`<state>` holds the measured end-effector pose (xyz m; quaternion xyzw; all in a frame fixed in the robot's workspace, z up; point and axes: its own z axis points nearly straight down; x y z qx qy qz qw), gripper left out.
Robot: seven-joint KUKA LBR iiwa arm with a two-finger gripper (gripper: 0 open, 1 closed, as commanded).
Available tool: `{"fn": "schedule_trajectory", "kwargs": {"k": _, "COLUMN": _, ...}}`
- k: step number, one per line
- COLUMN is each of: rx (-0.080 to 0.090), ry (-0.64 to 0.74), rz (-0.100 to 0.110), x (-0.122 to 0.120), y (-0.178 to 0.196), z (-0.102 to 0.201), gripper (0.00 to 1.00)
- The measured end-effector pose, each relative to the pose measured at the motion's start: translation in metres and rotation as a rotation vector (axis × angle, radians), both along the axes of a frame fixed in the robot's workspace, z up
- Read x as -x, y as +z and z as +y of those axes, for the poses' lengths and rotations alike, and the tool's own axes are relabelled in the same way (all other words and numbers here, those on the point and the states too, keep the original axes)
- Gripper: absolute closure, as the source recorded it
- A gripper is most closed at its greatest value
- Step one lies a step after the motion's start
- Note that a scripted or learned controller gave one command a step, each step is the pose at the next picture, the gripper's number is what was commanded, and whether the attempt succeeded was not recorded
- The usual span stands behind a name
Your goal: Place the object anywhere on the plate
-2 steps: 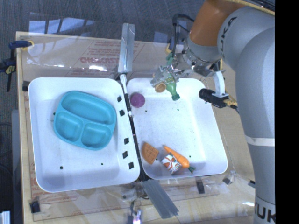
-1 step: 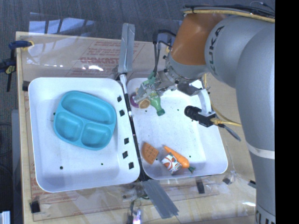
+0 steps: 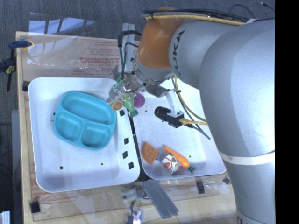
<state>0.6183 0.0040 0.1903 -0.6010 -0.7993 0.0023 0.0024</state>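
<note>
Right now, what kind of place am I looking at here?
Probably a robotics lab test bench: a KUKA arm reaches over two white bins, with a blue plate and toy food such as a carrot.

One fixed camera, high above the table [image 3: 84, 202], angled down on both bins [image 3: 70, 176]; arm [image 3: 233, 78] looms near, right.

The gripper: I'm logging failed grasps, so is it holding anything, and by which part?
Cannot be told. The gripper hangs over the bins' shared edge with small green and purple items clustered at its tip.
</note>
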Motion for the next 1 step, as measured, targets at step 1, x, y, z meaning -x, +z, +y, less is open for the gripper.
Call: {"fn": "schedule_trajectory", "kwargs": {"k": 1, "rx": 0.0, "ry": -0.001, "rz": -0.001, "x": -0.0002, "y": 0.0004, "z": -0.0004, "gripper": 0.0}}
